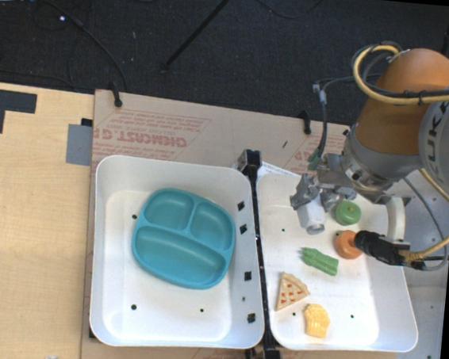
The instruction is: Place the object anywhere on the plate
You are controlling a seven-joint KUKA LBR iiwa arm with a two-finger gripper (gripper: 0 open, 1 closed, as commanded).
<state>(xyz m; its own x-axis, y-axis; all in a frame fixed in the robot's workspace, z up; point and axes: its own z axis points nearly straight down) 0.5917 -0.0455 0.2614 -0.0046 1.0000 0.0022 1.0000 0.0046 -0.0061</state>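
The object to move isn't named, so it's any of the toy foods in the right white bin [400, 329], and the target is the teal divided plastic plate [183, 237] sitting in the left white bin [108, 298]. The gripper [311, 206] hangs over the upper part of the right bin, and honestly I can't tell how it's set, it's just a grey blur from this angle.

Closest candidates: a small round green piece [349, 212] just beside the gripper toward the arm side, and a round orange piece [347, 243] a bit below that. The long green pod-shaped thing [319, 261] lies just below the gripper, long axis running roughly left-right with a slight tilt. The pizza slice toy [292, 291] and the yellow corn-like piece [316, 321] are further down, toward the near edge.

The plate is well off to the gripper's left, across the black divider between the bins. The orange piece is partly covered by a black cable end, and the arm's body crowds the bin's upper right corner.
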